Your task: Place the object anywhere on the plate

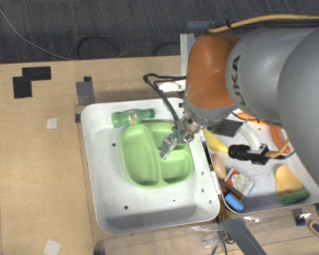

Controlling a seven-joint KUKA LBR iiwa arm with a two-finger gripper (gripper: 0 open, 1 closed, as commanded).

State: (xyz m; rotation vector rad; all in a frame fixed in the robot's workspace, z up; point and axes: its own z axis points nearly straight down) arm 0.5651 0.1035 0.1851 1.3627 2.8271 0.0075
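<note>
Jaws of the metal two-finger gripper point(173, 142) hang over the light green divided plastic plate point(153, 153), but from here I cannot tell whether they are parted or closed, nor whether anything sits between them. That plate lies in the left shallow white bin point(115, 213). A green plastic bottle point(132, 117) lies on its side just beyond the plate's far edge.

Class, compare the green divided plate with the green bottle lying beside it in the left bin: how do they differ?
The green divided plastic plate is wide and shallow; the green plastic bottle is slim and far smaller. The plate lies flat mid-bin; the bottle lies on its side beyond the plate's far edge. The plate is plain; the bottle has a pale patch. Both are green, in the left white bin.
</note>
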